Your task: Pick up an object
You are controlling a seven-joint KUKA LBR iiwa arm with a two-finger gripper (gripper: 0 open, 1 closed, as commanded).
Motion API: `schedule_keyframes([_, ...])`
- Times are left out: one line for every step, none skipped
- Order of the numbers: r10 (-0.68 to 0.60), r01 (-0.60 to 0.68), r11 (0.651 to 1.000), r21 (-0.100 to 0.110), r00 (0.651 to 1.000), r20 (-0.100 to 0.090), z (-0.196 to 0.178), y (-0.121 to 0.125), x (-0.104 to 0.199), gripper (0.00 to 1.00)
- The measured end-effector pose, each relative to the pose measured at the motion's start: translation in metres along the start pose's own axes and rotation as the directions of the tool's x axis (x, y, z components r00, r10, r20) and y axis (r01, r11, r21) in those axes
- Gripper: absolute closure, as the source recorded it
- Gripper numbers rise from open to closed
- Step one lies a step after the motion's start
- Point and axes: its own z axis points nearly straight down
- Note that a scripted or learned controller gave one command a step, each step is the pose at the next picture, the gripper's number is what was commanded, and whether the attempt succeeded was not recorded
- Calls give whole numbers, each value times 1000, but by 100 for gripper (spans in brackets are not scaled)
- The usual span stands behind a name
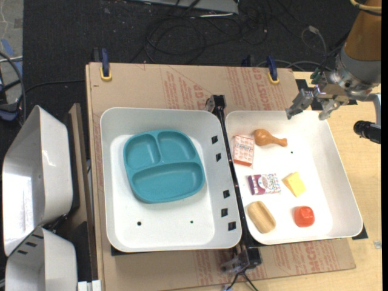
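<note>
My gripper (310,109) hangs open over the far edge of the right bin (339,162), with nothing between its fingers. Below it in that bin lie several toy foods: a brown chicken drumstick (268,138), a pink carton (244,150), a purple-and-white packet (264,183), a yellow cheese wedge (295,183), a hot dog bun (262,216) and a red piece (304,216). The drumstick is the closest one to the gripper, lying down and to its left.
The left bin (115,223) holds a teal divided plate (163,165). Black clips run along the seam between the bins (223,180). A white container (30,174) stands off the bench at the left, cables lie on the floor behind.
</note>
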Motion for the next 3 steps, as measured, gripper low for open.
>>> schedule_keyframes([-2,2,1000,-13,1000,2,-8,2,0,0])
schedule_keyframes([-6,6,1000,-8,1000,1,52,11,4,0])
schedule_keyframes([-4,4,1000,-7,1000,1,114,6,10,0])
